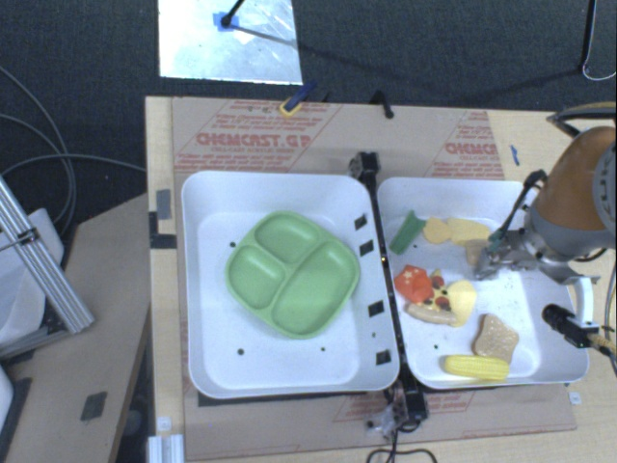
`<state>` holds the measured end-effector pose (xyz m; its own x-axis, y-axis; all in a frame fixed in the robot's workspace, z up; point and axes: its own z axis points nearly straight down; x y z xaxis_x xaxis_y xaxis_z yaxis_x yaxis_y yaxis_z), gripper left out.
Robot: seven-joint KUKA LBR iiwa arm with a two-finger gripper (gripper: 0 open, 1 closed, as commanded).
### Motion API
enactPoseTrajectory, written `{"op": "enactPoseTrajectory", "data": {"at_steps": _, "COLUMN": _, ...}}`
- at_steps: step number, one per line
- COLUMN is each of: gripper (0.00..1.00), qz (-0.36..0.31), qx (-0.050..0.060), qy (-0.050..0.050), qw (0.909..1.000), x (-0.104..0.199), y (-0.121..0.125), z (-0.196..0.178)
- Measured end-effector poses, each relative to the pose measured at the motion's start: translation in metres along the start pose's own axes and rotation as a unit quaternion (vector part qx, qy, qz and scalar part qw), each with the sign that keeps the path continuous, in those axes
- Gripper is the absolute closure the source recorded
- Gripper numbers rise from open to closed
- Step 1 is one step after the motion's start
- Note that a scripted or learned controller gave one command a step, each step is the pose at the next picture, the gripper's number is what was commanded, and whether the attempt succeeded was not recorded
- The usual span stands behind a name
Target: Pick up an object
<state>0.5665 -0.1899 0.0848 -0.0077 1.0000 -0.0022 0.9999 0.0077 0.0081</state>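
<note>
The right bin (540,350) holds toy food: a green pepper piece (408,231), pale yellow chips (457,230), a red tomato (414,283), a pizza slice (431,307), a yellow pear-like piece (463,300), a bread slice (496,337) and a corn cob (475,366). My gripper (489,258) reaches in from the right and sits low over the bin's upper middle, just below the chips and above the yellow piece. A tan item (475,253) lies right at its tip.
The left bin (207,355) holds a green divided plate (293,273). A black divider with clips (378,249) runs between the bins. The grey and orange arm (583,201) covers the right bin's far right side. Cardboard (260,138) lies under both bins.
</note>
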Motion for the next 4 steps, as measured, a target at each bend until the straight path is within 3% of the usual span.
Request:
{"op": "enactPoseTrajectory", "data": {"at_steps": 1, "gripper": 1.0, "qz": 0.0, "qx": 0.002, "qy": 0.001, "qw": 1.0, "x": -0.007, "y": 0.065, "z": 0.0}}
{"op": "enactPoseTrajectory", "data": {"at_steps": 2, "gripper": 1.0, "qz": 0.002, "qx": 0.017, "qy": 0.004, "qw": 0.9999, "x": -0.017, "y": 0.098, "z": -0.003}}
{"op": "enactPoseTrajectory", "data": {"at_steps": 3, "gripper": 1.0, "qz": 0.002, "qx": 0.018, "qy": 0.005, "qw": 0.9998, "x": -0.017, "y": 0.097, "z": 0.004}}
{"op": "enactPoseTrajectory", "data": {"at_steps": 4, "gripper": 1.0, "qz": 0.005, "qx": 0.007, "qy": 0.002, "qw": 1.0, "x": -0.017, "y": 0.009, "z": 0.001}}
